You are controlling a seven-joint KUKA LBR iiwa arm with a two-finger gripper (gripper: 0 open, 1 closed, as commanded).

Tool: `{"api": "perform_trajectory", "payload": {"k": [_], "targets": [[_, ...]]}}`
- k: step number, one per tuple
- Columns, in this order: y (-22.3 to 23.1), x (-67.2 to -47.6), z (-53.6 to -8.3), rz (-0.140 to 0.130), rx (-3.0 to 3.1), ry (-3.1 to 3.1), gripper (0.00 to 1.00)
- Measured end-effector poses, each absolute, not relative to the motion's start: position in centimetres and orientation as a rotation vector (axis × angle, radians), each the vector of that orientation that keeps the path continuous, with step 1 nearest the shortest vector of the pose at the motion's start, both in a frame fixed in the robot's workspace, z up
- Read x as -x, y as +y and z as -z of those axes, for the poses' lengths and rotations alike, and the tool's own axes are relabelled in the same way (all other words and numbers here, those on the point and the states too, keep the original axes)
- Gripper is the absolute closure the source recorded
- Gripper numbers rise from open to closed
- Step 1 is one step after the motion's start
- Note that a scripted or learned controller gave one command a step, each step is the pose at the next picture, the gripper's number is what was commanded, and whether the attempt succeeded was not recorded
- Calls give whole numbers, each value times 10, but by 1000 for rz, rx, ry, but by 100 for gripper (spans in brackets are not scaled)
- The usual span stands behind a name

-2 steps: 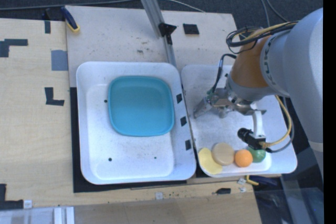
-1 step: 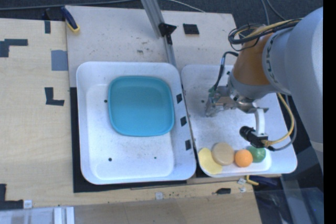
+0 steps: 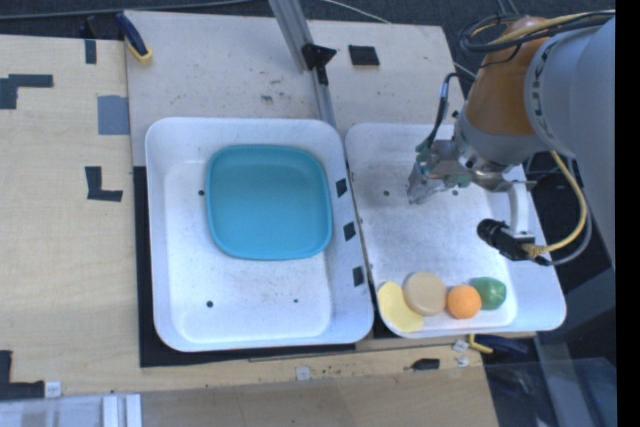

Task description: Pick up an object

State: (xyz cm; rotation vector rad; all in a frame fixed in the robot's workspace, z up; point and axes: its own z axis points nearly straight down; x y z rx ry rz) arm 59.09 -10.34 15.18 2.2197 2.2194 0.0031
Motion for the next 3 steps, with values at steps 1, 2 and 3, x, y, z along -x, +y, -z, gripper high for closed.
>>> {"api": "perform_trajectory", "payload": {"k": [1, 2, 3], "targets": [[-110, -596, -197, -2, -2220, 2220, 100], [-114, -603, -255, -4, -2219, 2219, 100], [-64, -619, -241, 1, -2218, 2226, 100]]}}
